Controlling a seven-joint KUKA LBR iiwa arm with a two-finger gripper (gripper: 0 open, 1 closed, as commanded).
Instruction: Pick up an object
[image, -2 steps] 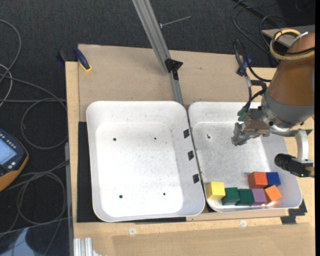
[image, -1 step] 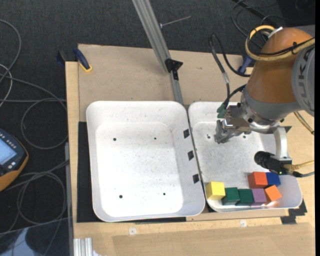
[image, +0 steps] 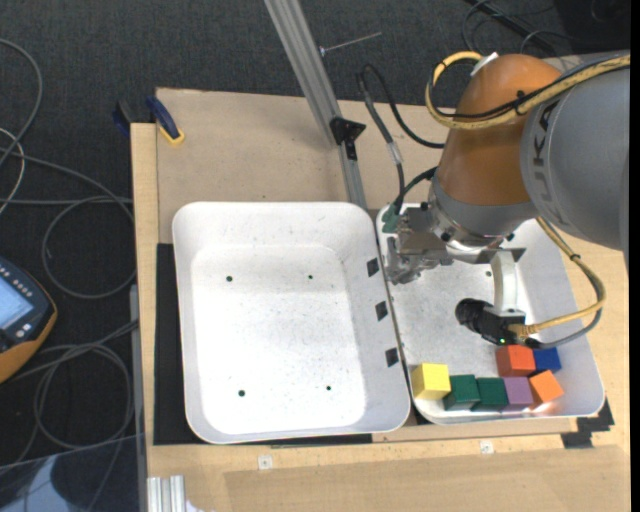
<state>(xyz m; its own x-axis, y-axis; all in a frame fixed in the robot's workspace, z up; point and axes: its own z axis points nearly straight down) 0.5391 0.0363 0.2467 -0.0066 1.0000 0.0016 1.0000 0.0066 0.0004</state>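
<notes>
We see an evenly and brightly lit scene under soft overhead light. The left white bin (image: 270, 320) is close to overexposed, its floor nearly washed out, with only faint shading along its raised walls. A broad highlight gleams on the arm's orange band (image: 500, 120). Beneath the arm, the right bin (image: 575, 300) lies in soft shadow. The dark carpet (image: 70, 90) keeps little detail. The picture is slightly soft and grainy, and the coloured blocks (image: 490, 385) look vivid.
</notes>
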